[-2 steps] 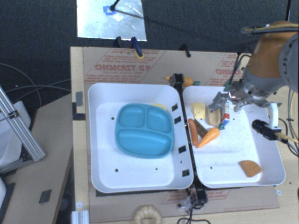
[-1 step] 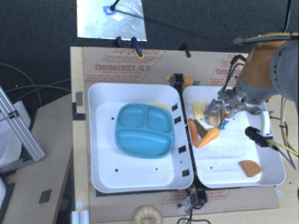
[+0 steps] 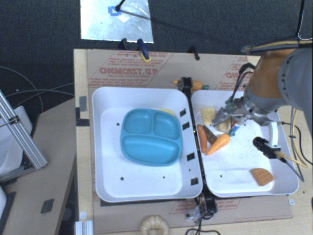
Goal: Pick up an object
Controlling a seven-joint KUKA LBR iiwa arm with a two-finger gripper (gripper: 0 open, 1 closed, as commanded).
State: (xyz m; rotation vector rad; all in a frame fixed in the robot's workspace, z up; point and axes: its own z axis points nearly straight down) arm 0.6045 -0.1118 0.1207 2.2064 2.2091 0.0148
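Carrot (image 3: 218, 143) lies in the right bin (image 3: 286, 182), near its left wall, long axis slanting from lower left to upper right, with a second orange piece (image 3: 202, 138) and a dark stick (image 3: 210, 134) just beside it. Jaws (image 3: 226, 117) hang just above and right of the carrot's upper end, over a pale lump (image 3: 224, 126); whether they are wide or narrow I cannot tell. A blue tray (image 3: 150, 136) sits in the left bin (image 3: 105, 190) on the desk (image 3: 93, 65).

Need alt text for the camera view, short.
The grey arm's gripper hangs low in the right bin over a cluster of two carrots and other small items. A blue divided plate lies in the left bin.
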